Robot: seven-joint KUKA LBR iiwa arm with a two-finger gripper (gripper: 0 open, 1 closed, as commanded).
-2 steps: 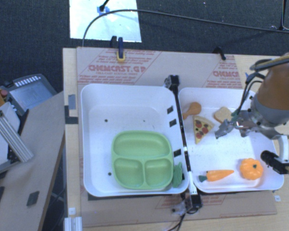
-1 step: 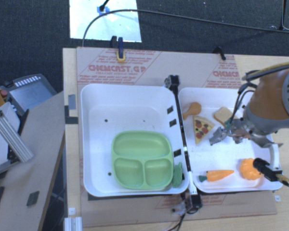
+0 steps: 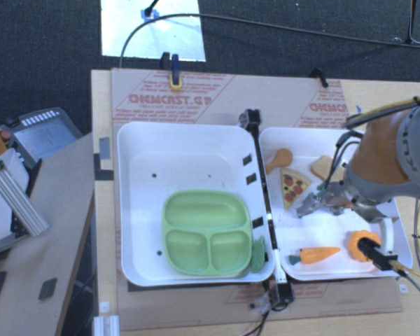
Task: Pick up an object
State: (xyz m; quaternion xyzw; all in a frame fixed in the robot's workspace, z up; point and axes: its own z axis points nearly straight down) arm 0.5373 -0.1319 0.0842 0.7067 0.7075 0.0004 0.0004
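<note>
Far left: a grey handheld device with a screen (image 3: 42, 135), partly cut by the frame edge, resting on a grey side surface; details unreadable.

Left white shallow bin (image 3: 136, 187): holds a light green plastic divided plate with three compartments (image 3: 207, 232), lying flat toward the bin's front right. A small dark green scrap (image 3: 258, 255) sits wedged between the plate's right edge and the bin wall; its shape is hard to make out.

Beneath both bins, a cardboard sheet with red printed lettering (image 3: 169, 98) covers the tabletop (image 3: 101, 103); a yellow and black clamp (image 3: 175, 72) grips its far edge.

Right white shallow bin (image 3: 280, 135): a tan toy drumstick (image 3: 278, 160) near the far left corner; just in front of it a toy pizza slice with red dots (image 3: 293, 186). A tan toy bread piece (image 3: 323, 166) lies to the right, partly hidden by the arm's cabling. An orange toy carrot with a green tip (image 3: 313, 255) lies along the front wall. An orange rounded object (image 3: 363, 245) at front right is partly covered by a black part, so its form is unclear.

Tool (image 3: 306, 206): low in the right bin, just right of the pizza slice, blurred metal grey. Cannot tell how far it is open, or whether it touches anything. The grey arm with its orange band (image 3: 378, 149) runs out of frame at right.
</note>
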